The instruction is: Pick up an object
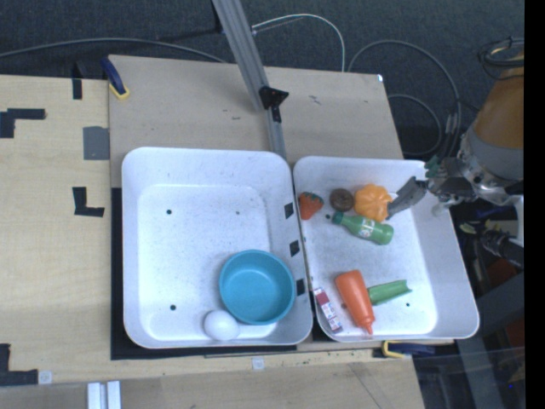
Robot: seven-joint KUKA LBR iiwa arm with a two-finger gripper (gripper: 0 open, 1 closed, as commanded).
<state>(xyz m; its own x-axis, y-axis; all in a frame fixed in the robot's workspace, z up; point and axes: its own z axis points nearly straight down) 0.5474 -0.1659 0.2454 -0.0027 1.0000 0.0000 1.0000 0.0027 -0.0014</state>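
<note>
My gripper (402, 201) reaches in from the right over the upper part of the right bin (443, 254). Its dark tip sits just right of an orange pepper-like object (371, 200) and above the cap end of a green bottle (364, 227) lying on its side. I see nothing held in it. A brown round object (341, 198) and a small red strawberry-like object (310, 204) lie left of the orange one. Lower in the bin lie an orange bottle (356, 299), a green piece (389, 291) and a small red-and-white item (326, 308).
The left bin (170, 186) holds a blue bowl (255, 285) and a white ball (221, 323) near its front edge. A grey pole (247, 49) slants down to the bins' back edge. Cables lie on the floor behind the bench.
</note>
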